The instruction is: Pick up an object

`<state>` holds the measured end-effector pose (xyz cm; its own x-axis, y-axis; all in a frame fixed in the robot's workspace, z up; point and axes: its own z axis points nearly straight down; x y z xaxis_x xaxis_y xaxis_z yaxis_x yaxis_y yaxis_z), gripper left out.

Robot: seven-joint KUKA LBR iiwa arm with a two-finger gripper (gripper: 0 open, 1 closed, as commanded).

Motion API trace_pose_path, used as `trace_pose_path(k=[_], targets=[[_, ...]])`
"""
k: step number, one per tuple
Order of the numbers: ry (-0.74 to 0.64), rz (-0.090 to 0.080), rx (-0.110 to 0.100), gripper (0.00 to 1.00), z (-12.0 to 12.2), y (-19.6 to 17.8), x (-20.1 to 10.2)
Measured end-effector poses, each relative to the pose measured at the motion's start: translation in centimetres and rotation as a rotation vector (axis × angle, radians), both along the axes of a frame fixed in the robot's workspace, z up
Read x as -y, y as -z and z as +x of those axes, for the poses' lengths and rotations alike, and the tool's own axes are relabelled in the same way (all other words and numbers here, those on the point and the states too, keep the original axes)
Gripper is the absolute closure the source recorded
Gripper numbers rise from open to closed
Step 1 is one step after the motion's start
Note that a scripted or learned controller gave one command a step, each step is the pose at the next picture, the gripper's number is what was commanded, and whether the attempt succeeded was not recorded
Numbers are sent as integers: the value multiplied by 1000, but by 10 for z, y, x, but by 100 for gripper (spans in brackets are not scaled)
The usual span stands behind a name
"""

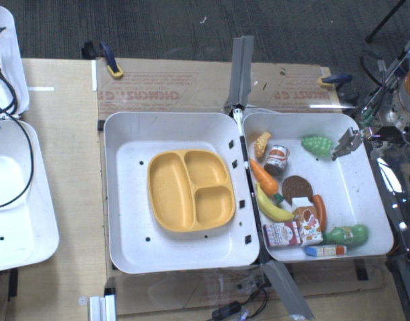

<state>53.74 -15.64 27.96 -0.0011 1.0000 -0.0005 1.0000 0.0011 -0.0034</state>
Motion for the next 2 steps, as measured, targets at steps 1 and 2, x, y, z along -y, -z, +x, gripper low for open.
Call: trace_pose_path(k=[1,2], targets=[[43,0,0,0,41,104,-49],[70,-1,2,0,88,189,-13]])
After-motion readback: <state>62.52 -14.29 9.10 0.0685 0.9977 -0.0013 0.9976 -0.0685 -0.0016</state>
